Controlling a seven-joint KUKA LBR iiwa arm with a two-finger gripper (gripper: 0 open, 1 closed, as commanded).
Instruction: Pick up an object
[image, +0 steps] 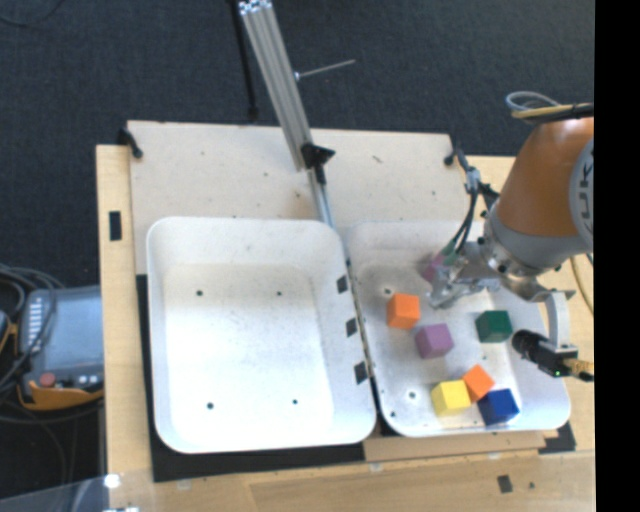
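Six small blocks are seen scattered in the right bin (400, 415), while the left bin (170, 250) is seen alongside it on the surface (115, 200). The pincer (450, 285) is lowered into the right bin's upper middle, just beside a pinkish block (431, 266) that is half hidden under the metalwork. Whether anything is gripped cannot be told from this slant, and the state of the pincer cannot be told either; it is blurred against the arm (540, 190).

Close by, the orange cube (404, 310) is found to the lower left of the pincer, and the purple cube (433, 340) just below that. The green cube (493, 325) is set off to the right, and near the bin's lower edge a yellow cube (450, 397), a smaller orange block (479, 380) and a blue cube (498, 406) are bunched together, touching or nearly so.

For a clean pick, the pinkish block would best be centred under the pincer and squeezed across two flat, opposite faces, with a straight lift so no neighbour is nudged. A glancing corner grip would likely be lost.

As for heading, little is given away: the pinkish block appears roughly cube-like, so no long axis can be made out, and its faces seem turned slightly askew to the bin wall.
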